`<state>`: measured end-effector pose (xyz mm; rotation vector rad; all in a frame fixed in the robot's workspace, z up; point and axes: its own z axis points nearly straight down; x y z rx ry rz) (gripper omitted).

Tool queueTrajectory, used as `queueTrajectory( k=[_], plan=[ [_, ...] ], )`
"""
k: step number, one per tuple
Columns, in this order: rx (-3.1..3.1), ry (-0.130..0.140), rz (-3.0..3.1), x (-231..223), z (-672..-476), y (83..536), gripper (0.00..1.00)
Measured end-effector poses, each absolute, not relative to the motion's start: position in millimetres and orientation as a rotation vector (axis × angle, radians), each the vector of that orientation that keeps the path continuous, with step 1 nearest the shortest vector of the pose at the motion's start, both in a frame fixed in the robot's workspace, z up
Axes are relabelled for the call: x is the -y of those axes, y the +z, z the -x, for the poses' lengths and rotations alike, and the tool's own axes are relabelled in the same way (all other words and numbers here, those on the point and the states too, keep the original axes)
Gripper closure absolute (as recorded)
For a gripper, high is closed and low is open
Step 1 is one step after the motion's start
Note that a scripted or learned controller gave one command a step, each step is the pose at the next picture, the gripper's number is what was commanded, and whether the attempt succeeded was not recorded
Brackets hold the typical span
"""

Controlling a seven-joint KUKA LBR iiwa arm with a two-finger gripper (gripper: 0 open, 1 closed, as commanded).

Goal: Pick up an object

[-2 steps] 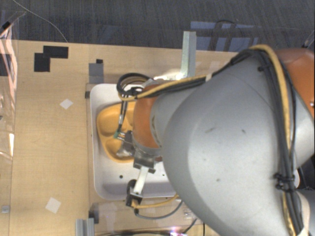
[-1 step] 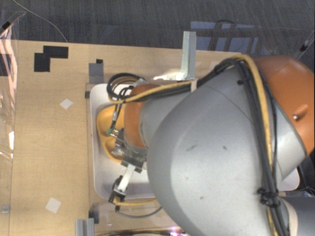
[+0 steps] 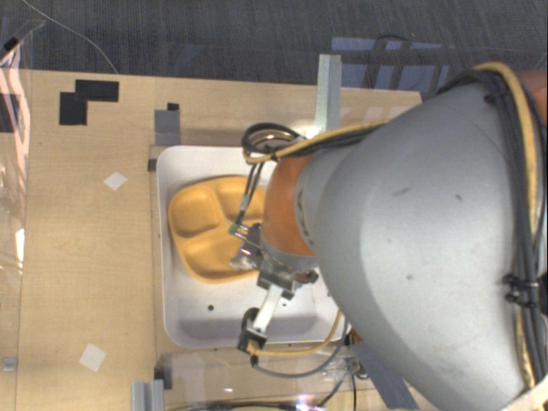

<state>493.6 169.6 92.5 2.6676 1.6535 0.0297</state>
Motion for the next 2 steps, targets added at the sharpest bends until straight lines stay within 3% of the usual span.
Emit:
queueTrajectory(
  k=[1,2],
  plan=[
    [-1.674,0.033,-2.655,-235.6,-492.5,92.6,0.0],
    [-1.506,0.032,-2.751,-127.0,-505.8,92.4,0.0]
  ],
)
